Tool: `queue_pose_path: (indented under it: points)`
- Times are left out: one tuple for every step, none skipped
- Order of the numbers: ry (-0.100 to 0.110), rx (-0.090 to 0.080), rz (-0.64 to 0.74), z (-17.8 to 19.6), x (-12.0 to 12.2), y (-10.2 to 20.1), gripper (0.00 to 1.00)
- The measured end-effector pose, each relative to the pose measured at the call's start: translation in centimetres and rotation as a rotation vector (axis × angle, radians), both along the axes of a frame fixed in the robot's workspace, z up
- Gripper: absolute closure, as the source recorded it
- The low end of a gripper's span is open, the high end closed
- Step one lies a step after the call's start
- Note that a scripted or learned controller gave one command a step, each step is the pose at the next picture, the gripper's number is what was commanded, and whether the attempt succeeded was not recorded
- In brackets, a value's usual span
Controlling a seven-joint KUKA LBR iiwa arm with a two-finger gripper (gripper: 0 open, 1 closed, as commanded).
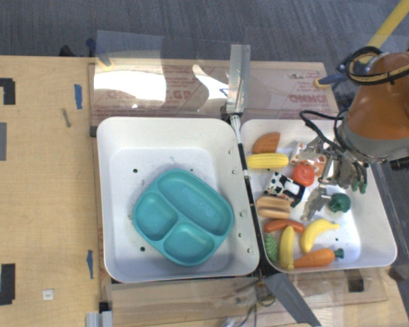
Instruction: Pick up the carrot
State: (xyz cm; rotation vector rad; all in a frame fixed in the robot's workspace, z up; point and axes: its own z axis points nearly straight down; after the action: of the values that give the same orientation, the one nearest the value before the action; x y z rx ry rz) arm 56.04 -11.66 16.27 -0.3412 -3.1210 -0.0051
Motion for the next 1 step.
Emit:
queue_pose_path:
  points:
    - [-0.059,-0.003,-0.2,-5.31,-2.2,1.06,0.0]
